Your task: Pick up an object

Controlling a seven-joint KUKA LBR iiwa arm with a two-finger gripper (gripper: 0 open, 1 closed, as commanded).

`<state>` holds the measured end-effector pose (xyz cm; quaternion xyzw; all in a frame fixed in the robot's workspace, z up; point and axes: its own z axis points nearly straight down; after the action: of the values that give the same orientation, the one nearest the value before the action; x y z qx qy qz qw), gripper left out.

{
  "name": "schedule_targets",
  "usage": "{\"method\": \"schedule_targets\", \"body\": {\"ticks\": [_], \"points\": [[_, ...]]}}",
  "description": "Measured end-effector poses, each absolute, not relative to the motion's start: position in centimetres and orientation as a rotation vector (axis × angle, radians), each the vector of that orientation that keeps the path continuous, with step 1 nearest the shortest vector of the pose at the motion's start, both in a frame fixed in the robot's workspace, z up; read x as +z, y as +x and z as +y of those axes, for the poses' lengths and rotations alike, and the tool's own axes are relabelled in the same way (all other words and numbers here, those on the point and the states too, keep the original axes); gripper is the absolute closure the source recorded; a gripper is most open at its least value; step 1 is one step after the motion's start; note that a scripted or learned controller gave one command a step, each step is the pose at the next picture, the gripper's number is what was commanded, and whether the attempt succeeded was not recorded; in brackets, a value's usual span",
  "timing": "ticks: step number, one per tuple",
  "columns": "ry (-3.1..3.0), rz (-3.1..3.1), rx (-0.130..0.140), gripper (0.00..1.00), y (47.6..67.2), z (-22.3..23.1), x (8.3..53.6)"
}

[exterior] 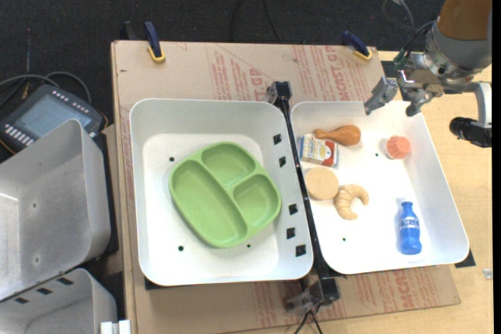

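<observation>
The gripper [395, 96] hangs over the far edge of the right bin [438, 207], its two dark fingers spread apart with nothing between them. The things to pick lie nearer and below it in that bin: a small orange-red round piece [398, 147] sits closest, just near of the fingers, and a toy drumstick [340, 135] lies to its left, touching the far edge of a little printed carton [319, 151]. Nearer still, a flat tan disc [321, 184] rests beside a pale croissant [351, 200], and a blue bottle [409, 228] lies alone toward the near right corner, well apart from the rest.

The arm is cut off at the top right, so only its orange band and grey wrist show. The carton's print is too small to read.

The left bin [149, 168] holds a green plate [225, 193], smooth plastic with three rounded compartments. Both bins are shallow glossy white trays with rounded corners, set on a brown board [235, 62]
</observation>
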<state>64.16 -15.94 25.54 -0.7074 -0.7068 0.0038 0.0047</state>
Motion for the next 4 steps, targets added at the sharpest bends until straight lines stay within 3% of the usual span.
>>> {"method": "schedule_targets", "body": {"ticks": [1,4], "points": [[-2.22,-2.224,0.001,0.0,64.4,-15.9,26.3],[-2.22,-2.216,0.006,0.0,63.4,-17.0,10.8]]}}
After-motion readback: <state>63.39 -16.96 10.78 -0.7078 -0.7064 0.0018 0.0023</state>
